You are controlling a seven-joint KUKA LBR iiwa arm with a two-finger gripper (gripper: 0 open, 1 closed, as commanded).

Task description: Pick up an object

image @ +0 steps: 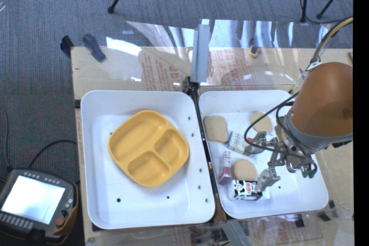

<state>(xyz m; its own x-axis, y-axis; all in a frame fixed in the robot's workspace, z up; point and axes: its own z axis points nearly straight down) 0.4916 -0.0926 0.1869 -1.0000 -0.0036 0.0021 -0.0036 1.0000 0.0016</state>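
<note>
camera view looks down on a pale wooden tabletop (115,69) carrying two shallow white bins side by side. the left bin (95,181) holds a yellow divided plate (149,147), lying flat and turned at an angle, with three compartments.

the right bin (314,196) holds several small things. a tan, rounded piece like a slice of bread (216,128) lies near the bin's left wall. a second tan piece (261,122) sits further right, partly behind black cables. a third round tan piece (244,169) lies lower down, just beside a small pink and white carton (225,167) standing on its left. a small white packet (235,142) lies between the first tan piece and the round one. a black and white carton (246,189) lies near the bin's front edge.

the arm (323,103), with its orange band, reaches in from the right over the right bin. the fingers (262,165) are released and spread wide: one tip points toward the white packet, the other rests just above the black and white carton. nothing sits between them.

a tablet-like controller (34,199) lies on the floor at the lower left.
</note>
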